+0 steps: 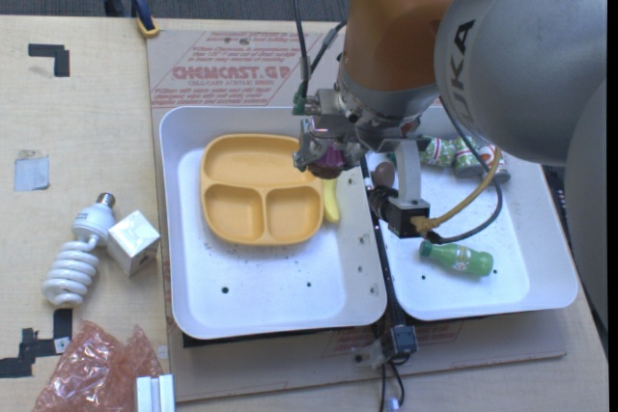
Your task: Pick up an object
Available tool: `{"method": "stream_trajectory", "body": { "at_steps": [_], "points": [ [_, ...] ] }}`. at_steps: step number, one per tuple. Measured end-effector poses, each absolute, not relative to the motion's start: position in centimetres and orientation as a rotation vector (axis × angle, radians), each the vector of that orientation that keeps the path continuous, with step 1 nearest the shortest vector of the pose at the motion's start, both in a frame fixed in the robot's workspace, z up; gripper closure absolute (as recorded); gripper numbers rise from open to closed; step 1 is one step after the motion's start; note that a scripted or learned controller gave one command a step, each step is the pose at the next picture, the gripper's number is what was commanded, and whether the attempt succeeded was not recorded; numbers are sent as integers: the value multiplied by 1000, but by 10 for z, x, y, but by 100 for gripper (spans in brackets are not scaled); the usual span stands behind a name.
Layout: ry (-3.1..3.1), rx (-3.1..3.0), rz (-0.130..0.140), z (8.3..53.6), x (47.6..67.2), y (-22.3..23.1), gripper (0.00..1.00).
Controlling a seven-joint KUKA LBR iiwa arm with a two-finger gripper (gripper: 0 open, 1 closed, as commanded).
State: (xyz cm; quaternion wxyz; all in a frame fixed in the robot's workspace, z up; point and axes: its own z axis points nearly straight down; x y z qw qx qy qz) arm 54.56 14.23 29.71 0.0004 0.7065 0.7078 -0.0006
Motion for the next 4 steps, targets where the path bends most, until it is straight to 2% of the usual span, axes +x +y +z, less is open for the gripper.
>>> {"method": "stream_trajectory", "body": {
  "at_steps": [1,2,3,4],
  "points": [
    [2223,2219,-2,301,546,191,100],
    [2221,2221,-3,289,555,95,100],
    [2224,2219,-2,292,542,114,100],
    [2223,2219,-2,292,542,114,0]
  ]
}}
